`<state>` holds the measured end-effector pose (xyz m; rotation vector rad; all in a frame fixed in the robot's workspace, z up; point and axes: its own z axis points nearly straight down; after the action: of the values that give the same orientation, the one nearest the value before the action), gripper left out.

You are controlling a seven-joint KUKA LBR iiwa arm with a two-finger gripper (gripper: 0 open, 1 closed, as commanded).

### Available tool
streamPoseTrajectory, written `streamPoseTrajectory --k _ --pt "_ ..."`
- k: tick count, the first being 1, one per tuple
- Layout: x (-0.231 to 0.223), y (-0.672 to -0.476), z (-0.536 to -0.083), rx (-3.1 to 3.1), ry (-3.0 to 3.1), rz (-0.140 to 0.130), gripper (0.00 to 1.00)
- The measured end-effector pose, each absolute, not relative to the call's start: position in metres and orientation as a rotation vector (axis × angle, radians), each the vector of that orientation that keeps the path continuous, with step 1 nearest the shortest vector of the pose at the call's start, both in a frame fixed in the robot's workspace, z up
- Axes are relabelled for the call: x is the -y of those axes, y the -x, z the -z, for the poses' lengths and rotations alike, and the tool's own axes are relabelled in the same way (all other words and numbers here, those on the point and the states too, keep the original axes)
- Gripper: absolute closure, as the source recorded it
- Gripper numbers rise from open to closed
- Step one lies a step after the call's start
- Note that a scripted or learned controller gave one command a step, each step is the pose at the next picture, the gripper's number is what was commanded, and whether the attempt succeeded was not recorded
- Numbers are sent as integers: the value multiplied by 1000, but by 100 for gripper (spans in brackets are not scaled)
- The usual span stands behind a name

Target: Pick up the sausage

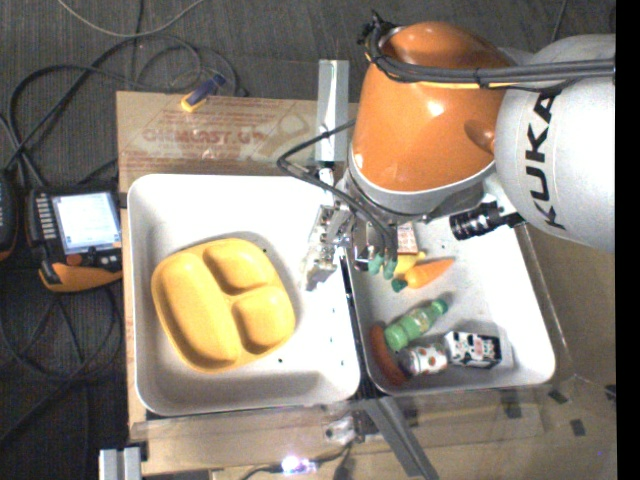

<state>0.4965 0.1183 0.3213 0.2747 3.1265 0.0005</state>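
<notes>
While gripper [325, 248] hovers: jaws' state cannot tell.
Risk: sausage [386, 353] hugs right bin [535, 298] wall beside bottle [415, 324]; fingers may snag.

The sausage [384, 354] is lying wedged against the bin wall [356, 348], a bottle [414, 324] crowding it. The arm [430, 118] is possibly overhanging the carrot [428, 272].

The arm [440, 118] reaches in from the right, its pincer [325, 248] pointing down.
</notes>
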Motion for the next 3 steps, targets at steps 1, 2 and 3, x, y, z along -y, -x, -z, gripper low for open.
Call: streamPoseTrajectory --k 1,2,3 --pt "-154 -501 -232 -3140 112 -1 100" --pt "-99 -541 -368 -3115 399 1 100" --pt "-131 -517 -228 -2996 946 -2 100"
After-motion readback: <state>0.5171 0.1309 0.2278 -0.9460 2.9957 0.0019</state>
